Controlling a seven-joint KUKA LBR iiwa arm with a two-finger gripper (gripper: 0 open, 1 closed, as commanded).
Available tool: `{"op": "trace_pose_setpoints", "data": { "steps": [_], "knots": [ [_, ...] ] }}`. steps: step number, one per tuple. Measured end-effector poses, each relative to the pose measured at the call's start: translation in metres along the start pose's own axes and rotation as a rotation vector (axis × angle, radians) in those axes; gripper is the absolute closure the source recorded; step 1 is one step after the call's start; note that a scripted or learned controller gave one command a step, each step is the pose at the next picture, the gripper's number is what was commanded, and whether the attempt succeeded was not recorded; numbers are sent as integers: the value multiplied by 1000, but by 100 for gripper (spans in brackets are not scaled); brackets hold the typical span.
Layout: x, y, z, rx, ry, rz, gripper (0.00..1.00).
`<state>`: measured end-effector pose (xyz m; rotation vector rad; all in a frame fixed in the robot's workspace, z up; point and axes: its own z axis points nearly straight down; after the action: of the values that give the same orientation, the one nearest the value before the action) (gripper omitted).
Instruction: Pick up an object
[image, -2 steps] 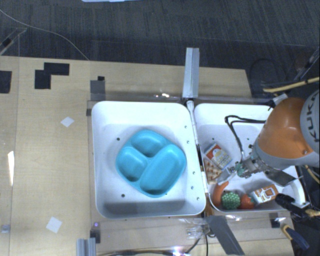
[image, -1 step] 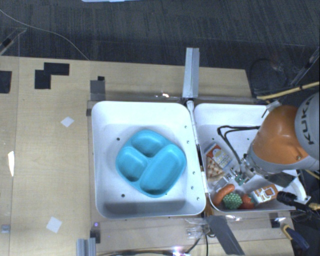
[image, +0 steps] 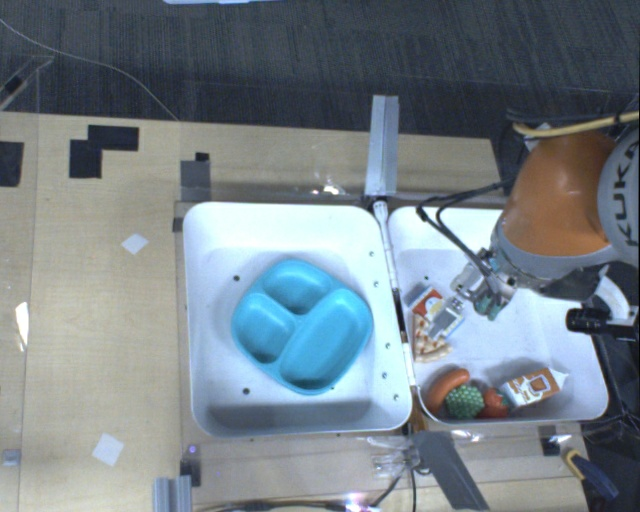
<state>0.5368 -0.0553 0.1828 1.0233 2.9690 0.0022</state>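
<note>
My gripper (image: 447, 322) hangs low in the right bin (image: 590, 330), on the grey arm with the orange band. It is right over the right edge of a red and white fries box (image: 427, 306), whose yellow fries (image: 431, 347) spill toward the front. Along the bin's front wall lie an orange-red sausage (image: 445, 382), a green broccoli piece (image: 464, 401), a small red piece (image: 493, 404) and an orange and white carton (image: 530, 387). Nothing is visibly lifted.
The left bin (image: 215, 300) holds a blue sectioned plate (image: 300, 325). A metal divider rail (image: 395, 300) separates the two bins. A black cable (image: 450, 235) loops from the arm over the back of the right bin.
</note>
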Motion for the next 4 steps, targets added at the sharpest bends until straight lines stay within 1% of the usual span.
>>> {"op": "trace_pose_setpoints", "data": {
  "steps": [1,2,3,4],
  "knots": [
    [12,-62,71,-1,-1,139,0],
    [10,-62,94,-5,-6,141,0],
    [-21,-53,4,0,-2,63,0],
    [-28,-34,79,-6,-6,176,0]
  ]
}}
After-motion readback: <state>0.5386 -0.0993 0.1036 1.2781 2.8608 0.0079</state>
